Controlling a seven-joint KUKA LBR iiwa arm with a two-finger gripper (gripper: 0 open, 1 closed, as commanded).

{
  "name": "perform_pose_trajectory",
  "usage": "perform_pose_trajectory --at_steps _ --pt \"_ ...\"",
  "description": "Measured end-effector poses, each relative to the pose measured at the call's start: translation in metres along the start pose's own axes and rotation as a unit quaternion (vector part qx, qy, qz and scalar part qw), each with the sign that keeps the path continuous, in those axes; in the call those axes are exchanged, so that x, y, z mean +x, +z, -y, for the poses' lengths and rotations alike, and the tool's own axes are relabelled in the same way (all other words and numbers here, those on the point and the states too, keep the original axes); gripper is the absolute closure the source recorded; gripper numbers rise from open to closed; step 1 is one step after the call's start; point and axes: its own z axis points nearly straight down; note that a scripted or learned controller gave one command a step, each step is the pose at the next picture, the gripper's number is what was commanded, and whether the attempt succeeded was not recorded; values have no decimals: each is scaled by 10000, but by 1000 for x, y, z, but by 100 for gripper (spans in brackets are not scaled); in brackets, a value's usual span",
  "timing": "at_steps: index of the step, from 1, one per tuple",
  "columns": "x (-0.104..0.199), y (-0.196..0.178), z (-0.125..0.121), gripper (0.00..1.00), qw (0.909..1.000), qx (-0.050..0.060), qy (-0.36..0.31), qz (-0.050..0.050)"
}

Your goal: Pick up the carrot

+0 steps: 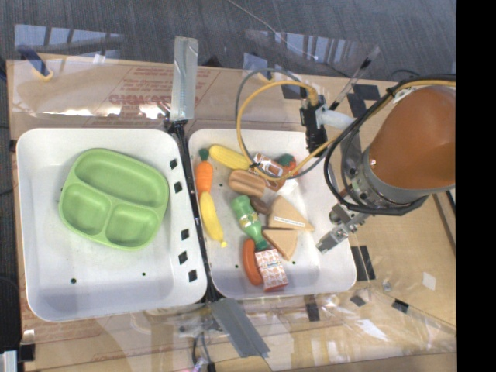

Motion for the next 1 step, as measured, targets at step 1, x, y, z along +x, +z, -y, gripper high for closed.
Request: perform_pose_trajectory --at_steps 1 --pt "7 -154 -3 100 9955 73 -934 -119"
